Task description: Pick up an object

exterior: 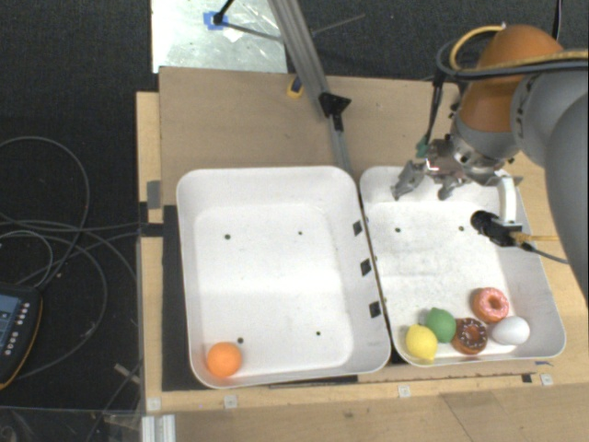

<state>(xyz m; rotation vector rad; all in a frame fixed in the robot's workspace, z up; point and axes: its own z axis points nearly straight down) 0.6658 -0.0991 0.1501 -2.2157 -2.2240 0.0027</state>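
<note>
Fixed above the tabletop (pixel 248 118), looking down at a slant. Far enough back to take in both white bins: left bin (pixel 198 247), right bin (pixel 442 247), plus dark floor with cables at left. Arm (pixel 543 109) entering from the right edge.

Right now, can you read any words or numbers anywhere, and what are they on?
None can be read.
The handheld box at the left edge has a screen and buttons, too small and blurred to read.
The blue tag on the floor at the top is too blurred to read.
</note>
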